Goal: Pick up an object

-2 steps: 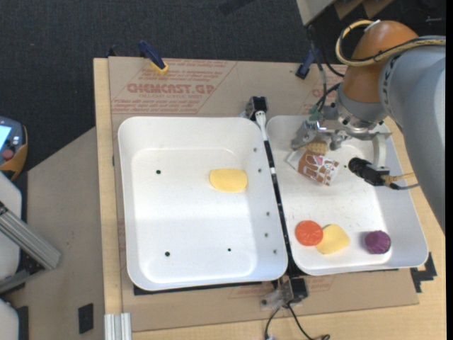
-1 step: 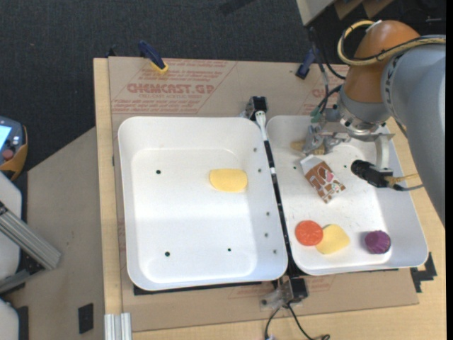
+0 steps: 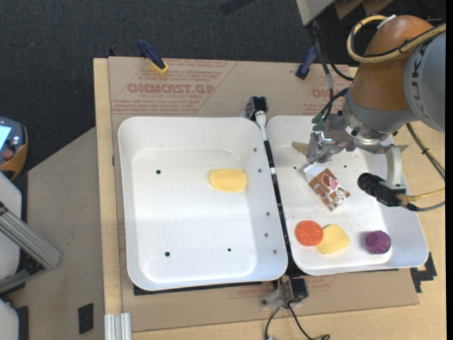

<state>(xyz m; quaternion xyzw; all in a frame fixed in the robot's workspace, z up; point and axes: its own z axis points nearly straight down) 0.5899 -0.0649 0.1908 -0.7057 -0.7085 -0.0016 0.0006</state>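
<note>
In the left bin a pale yellow lump lies alone near the middle, a little toward the far side, well apart from the arm and unlikely to be part of this attempt. Across the divider, the right bin holds the rest: an orange-red disc touching a yellow piece at the near edge, a purple piece further right, and a small brown-and-white packet near the bin's middle, which seems the likeliest target. The packet's long axis runs on a diagonal, from far-left to near-right, and it lies flat; which end counts as its top cannot be read at this size. The gripper hangs just beyond the packet's far-left end, and whether its fingers stand wide or narrow cannot be told from this slanted view, nor is anything seen between them. The risks from here look plain. A flat, thin packet offers little to pinch, so fingers coming down may close above it or press it against the bin floor and slide off. If the fingers close along the diagonal rather than across it, the packet may swivel or skid toward the disc and the yellow piece. A descent off the end could merely nudge it aside.
</note>
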